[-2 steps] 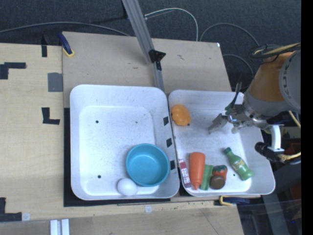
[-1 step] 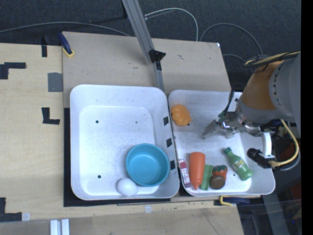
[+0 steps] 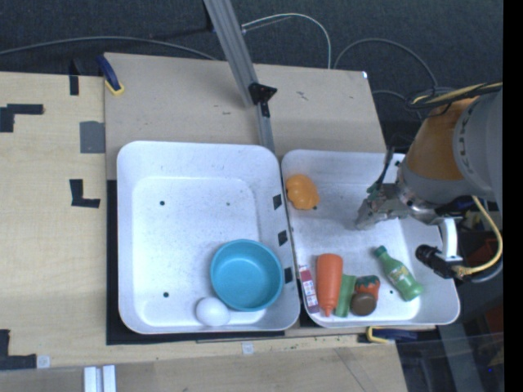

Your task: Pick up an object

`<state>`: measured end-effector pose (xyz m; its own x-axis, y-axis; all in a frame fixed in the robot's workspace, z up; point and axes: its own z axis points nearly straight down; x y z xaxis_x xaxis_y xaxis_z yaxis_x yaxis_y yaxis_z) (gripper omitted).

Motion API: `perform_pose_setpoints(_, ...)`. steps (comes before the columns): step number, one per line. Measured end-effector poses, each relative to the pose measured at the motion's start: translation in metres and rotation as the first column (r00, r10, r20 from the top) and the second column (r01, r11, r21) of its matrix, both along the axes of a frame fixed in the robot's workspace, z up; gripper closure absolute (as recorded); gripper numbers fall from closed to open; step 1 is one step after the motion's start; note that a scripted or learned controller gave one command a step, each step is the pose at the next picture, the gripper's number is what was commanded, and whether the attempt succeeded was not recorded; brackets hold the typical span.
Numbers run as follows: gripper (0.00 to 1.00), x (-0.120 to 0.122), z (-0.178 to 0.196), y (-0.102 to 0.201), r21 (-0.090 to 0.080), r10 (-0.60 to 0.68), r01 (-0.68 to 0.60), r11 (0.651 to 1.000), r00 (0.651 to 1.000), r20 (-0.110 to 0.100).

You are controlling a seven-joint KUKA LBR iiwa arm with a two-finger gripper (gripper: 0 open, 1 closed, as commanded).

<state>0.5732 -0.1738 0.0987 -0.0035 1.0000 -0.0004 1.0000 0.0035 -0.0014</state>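
- Reaching into the right bin [image 3: 425, 305]: gripper [image 3: 365, 216], on the grey arm with its orange band, low over the bin's bare middle floor; nothing visible between its fingers. How wide they stand, I cannot tell; they blur into one dark shape.
- Right bin, contents: orange fruit-like toy [image 3: 302, 192] near the upper left corner, well apart from the gripper; green bottle [image 3: 398, 273] lying tilted near the right wall, just below the gripper; carrot [image 3: 328, 282] lying lengthwise at the lower edge; slim red-and-white packet [image 3: 308, 288] touching the carrot's left side; small green piece [image 3: 346, 294] and a brown-and-orange item [image 3: 364, 295] crowded just right of the carrot.
- Left bin [image 3: 135, 219], contents: blue bowl [image 3: 245, 273] upright at the lower right; white ball [image 3: 212, 310] touching the bowl's lower left rim.
- Step in hand, as judged: approach or descent; no object secured yet.
- Next move, as judged: pick a target. Green bottle is nearest and stands clear of neighbours; the fingers should straddle its narrow body crosswise. The carrot cluster is packed tight, so a grasp there risks catching two items.
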Motion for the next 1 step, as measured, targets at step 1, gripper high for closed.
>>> perform_pose_setpoints(1,1.0,-0.0017,0.0446,0.0067,0.0,-0.002,0.002,1.0,1.0,0.004)
